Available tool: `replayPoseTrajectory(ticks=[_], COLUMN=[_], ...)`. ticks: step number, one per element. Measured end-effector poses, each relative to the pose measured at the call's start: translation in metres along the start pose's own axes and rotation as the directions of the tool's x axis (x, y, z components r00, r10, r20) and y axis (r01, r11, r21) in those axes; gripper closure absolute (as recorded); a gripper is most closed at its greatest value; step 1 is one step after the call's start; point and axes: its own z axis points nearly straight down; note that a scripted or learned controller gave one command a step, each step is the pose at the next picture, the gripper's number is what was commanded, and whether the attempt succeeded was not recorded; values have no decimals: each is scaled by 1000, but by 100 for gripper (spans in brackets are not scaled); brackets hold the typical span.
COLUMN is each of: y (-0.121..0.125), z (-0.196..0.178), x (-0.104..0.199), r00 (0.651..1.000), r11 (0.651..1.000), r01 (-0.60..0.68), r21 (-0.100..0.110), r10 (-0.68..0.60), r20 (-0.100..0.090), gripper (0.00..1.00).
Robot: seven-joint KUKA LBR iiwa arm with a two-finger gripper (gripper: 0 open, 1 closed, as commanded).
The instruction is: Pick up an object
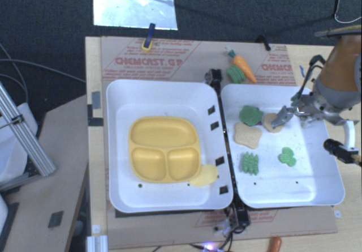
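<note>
My gripper (281, 117) reaches into the right bin (317, 188) from the right. Its tip is low over a small tan round piece (272, 123) near the bin's upper middle; I cannot see whether it touches or grips it. Just left of that piece lies a dark green leafy toy (250, 115), and below that a beige bread-like slice (248, 136). A ridged green piece (249, 163) and a small bright green piece (287, 157) lie lower in the same bin.
The left bin (121, 132) holds a yellow divided plate (164, 148) and a pale yellow lump (205, 175) at its lower right. A toy carrot (242, 67) lies on the board behind the bins. Black clips (218, 143) line the wall between the bins.
</note>
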Motion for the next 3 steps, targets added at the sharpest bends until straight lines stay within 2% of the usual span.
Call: replayPoseTrajectory(ticks=[1, 2, 3], y=[-84, 12, -93], z=[14, 57, 57], x=[-28, -13, 5], r00=[1000, 1000, 1000], r11=[1000, 1000, 1000], r01=[-2, 13, 2], r21=[-3, -16, -1], r10=[2, -13, -2], r20=[-1, 1, -4], gripper=[0, 0, 0])
